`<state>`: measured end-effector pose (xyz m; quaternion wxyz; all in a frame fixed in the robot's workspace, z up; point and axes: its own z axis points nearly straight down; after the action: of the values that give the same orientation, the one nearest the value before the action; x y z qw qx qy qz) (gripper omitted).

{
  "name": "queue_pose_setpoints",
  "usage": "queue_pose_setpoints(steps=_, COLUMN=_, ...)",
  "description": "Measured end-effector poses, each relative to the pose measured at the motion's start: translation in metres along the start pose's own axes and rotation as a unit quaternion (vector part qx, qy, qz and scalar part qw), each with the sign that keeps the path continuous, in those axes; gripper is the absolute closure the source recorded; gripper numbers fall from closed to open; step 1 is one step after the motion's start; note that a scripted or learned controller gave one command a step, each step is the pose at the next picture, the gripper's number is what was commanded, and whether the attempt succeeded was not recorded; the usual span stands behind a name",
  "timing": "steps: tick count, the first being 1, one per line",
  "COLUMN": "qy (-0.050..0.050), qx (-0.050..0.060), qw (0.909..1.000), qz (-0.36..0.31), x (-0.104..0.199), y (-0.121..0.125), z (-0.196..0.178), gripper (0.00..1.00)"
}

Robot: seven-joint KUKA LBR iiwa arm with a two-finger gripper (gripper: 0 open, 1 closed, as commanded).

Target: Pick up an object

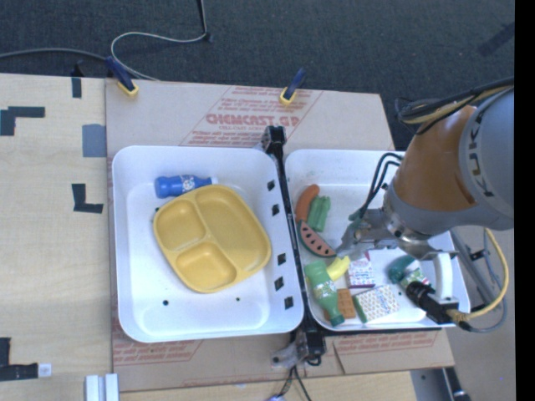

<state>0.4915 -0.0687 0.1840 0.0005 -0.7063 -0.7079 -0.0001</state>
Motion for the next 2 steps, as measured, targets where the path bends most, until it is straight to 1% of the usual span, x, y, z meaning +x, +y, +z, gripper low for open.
queue_pose_setpoints(steps=1, qy=0.0, qx=0.0, qw=1.0, qz=0.0, x=0.0, y=0.0, z=0.0, gripper=0.0)
queue_pose_setpoints(steps=2, qy=-0.002, qx=-0.003, qw=1.0, qz=0.002, x=-0.032, y=0.028, z=0.094, gripper=0.0)
